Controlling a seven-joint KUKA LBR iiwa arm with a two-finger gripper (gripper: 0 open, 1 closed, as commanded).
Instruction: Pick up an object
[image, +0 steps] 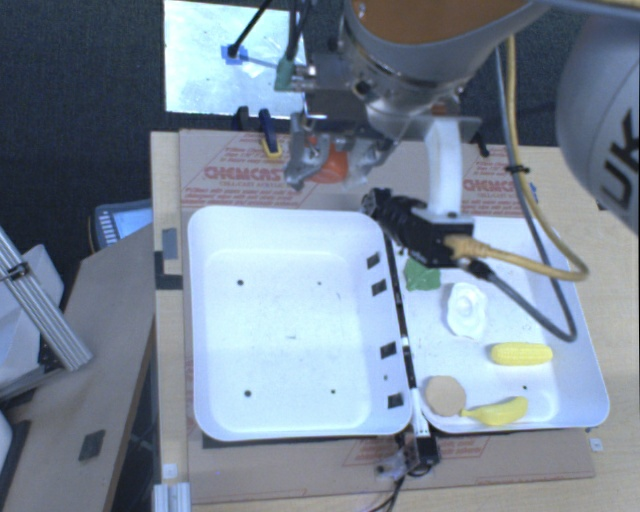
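My gripper (332, 163) hangs over the bench just behind the back rim of the left bin (205, 300). A small orange-red object (335, 167) sits between its two fingers, lifted off the bins. In the right bin (580, 375) lie a green piece (425, 278), a white lump (466, 309), a yellow corn cob (520, 353), a tan round disc (445, 395) and a yellow banana (497, 410).
A black cable bracket (418, 232) with a yellow cable (530, 268) reaches over the back of the right bin. Cardboard (225, 170) lies under both bins. A metal rail (40, 310) stands at the left, off the bench.
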